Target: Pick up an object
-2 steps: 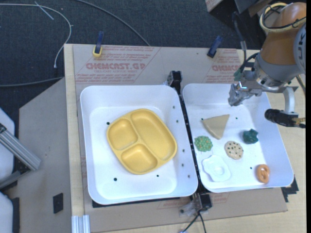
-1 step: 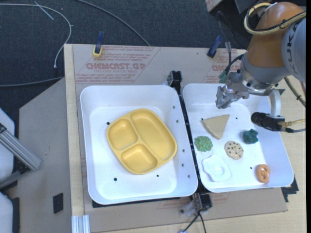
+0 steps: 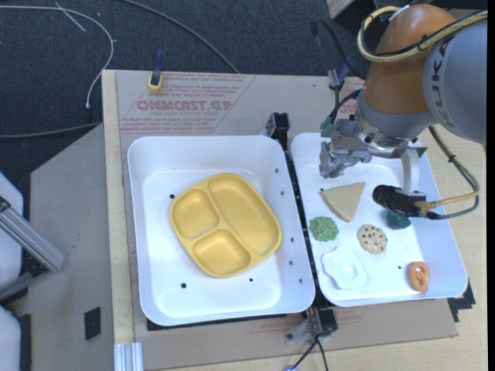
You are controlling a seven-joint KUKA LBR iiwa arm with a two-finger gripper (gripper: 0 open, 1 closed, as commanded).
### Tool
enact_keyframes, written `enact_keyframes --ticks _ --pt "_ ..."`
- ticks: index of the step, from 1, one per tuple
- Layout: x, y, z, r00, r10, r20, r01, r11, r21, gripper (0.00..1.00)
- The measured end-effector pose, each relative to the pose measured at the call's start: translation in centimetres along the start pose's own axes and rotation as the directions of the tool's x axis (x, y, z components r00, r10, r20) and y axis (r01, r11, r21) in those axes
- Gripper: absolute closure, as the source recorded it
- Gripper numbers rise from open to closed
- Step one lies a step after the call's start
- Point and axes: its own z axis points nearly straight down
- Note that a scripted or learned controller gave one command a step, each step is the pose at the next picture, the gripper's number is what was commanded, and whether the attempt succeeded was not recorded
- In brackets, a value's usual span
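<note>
Yellow divided tray (image 3: 225, 224), left bin (image 3: 155, 284). Right bin (image 3: 445, 273): tan wedge (image 3: 345, 201), green disc (image 3: 323, 227), cookie (image 3: 372, 239), fried egg (image 3: 345, 269), pretzel (image 3: 418, 276). Gripper (image 3: 334, 165) hovers above wedge; grip state cannot be told.

Right bin (image 3: 445, 242), white and shallow, holding six small toy foods. Tan wedge (image 3: 345, 201), flat, near bin's far left, point toward far right. Green round piece (image 3: 323, 227), bumpy, just beside wedge on near side. Chocolate-chip cookie (image 3: 372, 239), flat, mid-bin, right of green piece. Fried egg (image 3: 345, 269), white with pale centre, near left corner. Teal lump (image 3: 398, 219), small, partly hidden under black fitting. Orange pretzel-like piece (image 3: 418, 276), near right corner, well apart from rest.
</note>
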Motion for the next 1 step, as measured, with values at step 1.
enact_keyframes --ticks 1 --pt "5.20 -2.29 0.97 1.000 0.000 0.001 -0.001 1.000 0.002 1.00"
